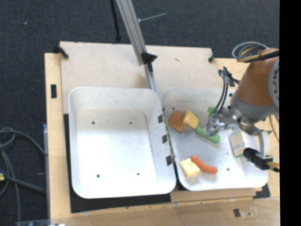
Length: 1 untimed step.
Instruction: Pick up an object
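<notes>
- We saw the arm [256, 86], grey with an orange band, reaching in from the right over the right bin [188, 97].
- The pincer [215, 125] was low in that bin, near its middle, right at a green piece [207, 134].
- The green piece lay on the bin floor, slanted, its upper end under or against the pincer tip; contact looked likely, but we could not confirm it from this angle.
- Pincer state: we could not tell; the tip was small and blurred.
- An orange-brown block [176, 120] and a yellow block [191, 119] sat touching each other, just left of the green piece.
- Nearer the front of the same bin, a second yellow block [189, 167] lay touching an orange carrot-like piece [204, 165].
- A small speckled card-like item [237, 144] lay near the bin's right side, beside the arm's wrist.
- The left bin [75, 126] stood beside the right one, their walls touching.
- Both bins rested on the worktop [94, 65], a pale board.
- A metal rail [131, 25] slanted from the top down to the gap between the bins.
- Cables [14, 145] lay on the dark floor at the left.
</notes>
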Motion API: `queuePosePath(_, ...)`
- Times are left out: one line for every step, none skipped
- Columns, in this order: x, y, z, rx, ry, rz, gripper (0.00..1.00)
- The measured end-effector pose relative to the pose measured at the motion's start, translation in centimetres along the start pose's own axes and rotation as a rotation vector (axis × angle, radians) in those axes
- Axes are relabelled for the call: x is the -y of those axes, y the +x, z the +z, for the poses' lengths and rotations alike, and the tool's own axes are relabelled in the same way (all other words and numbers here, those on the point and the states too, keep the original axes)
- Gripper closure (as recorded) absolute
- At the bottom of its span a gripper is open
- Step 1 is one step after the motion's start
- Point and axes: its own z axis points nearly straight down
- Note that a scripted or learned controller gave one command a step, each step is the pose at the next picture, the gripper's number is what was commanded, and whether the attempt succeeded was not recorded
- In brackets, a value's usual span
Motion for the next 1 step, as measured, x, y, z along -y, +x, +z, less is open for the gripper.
queuePosePath(-0.21,-0.08,-2.73,0.000,0.001,-0.001,1.00)
